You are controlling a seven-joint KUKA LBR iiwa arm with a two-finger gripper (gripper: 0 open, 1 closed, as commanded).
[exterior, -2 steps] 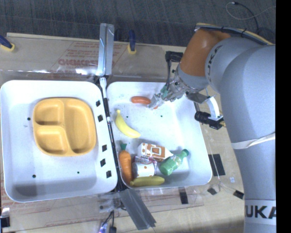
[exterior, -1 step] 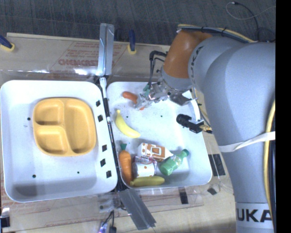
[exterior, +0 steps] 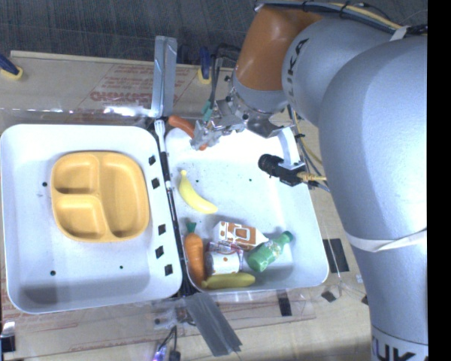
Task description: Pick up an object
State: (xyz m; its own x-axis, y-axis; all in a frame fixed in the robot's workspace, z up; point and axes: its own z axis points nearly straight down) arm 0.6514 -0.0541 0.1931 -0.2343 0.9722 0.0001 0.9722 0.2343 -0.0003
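Camera view puts my gripper [exterior: 204,135] at the right bin's [exterior: 310,224] far left corner; whether it is parted I cannot tell. An orange carrot-like piece [exterior: 181,125] lies just beside it on the rim. Nearer lie a curved yellow banana [exterior: 195,195], another carrot [exterior: 195,256], a carton [exterior: 235,235] and a green bottle [exterior: 268,253].

Position: one camera, fixed above the surface [exterior: 75,81].
Facing: down at a slant, onto two white bins side by side.
Nearness: fairly close; the left bin [exterior: 22,224] and the right bin [exterior: 304,224] span most of the frame.
Arm: enters right of the right bin.
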